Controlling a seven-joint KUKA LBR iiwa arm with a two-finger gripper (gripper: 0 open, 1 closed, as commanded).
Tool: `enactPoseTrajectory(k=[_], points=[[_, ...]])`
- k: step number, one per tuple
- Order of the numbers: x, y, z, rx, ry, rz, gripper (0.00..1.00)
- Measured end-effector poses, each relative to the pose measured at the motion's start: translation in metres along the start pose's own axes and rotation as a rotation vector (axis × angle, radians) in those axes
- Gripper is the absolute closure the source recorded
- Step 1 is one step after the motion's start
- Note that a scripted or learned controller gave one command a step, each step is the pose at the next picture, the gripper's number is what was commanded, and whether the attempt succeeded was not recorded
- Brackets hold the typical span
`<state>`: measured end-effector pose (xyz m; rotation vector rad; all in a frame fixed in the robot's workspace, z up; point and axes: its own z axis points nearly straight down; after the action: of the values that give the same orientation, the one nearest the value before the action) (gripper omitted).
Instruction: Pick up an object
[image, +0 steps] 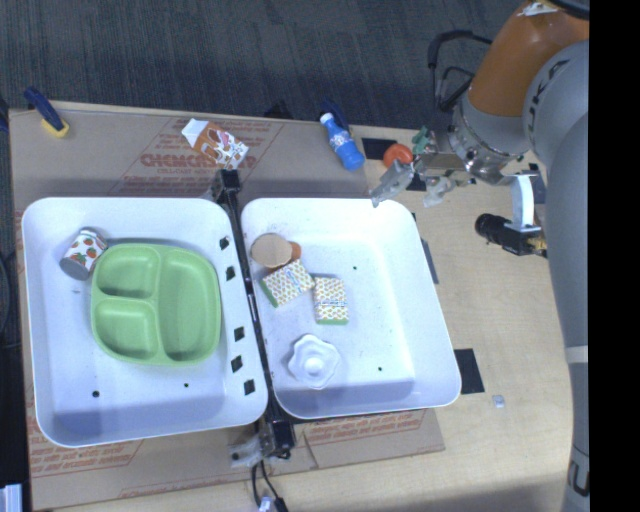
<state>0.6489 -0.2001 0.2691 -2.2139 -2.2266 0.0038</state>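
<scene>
Two white bins lay before you, and the claw (408, 184) hung past the far right corner of the right bin (400, 300), outside its rim. Its fingers looked parted with nothing between them, though they were small and partly lost against the wrist hardware, so how wide they stood was hard to read. The arm (520, 60) behind it was cut off at the top and right.

Well below and left of the claw, in the right bin, four things sat close together: a brown disc (271, 248), two patterned blocks (287, 284) (331, 299) just beside each other, and nearer you a white piece (313, 360) whose shape you could barely pick out against the bin floor.

Farther left of the claw, the left bin (60, 400) held a green tray (157, 303) and, at its far left corner, a printed cup (84, 251) lying tilted.

Just left of the claw, on the cardboard beyond the bins, lay a blue bottle (343, 143); farther left, a small carton (214, 143).
</scene>
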Motion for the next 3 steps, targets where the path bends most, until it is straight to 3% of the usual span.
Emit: enactPoseTrajectory(k=[1,2,3], points=[[0.049,-0.022,0.178,0.002,0.001,-0.002,0.0],[0.049,-0.021,0.167,0.003,0.001,-0.006,1.0],[0.046,-0.136,0.06,-0.002,0.001,0.002,1.0]])
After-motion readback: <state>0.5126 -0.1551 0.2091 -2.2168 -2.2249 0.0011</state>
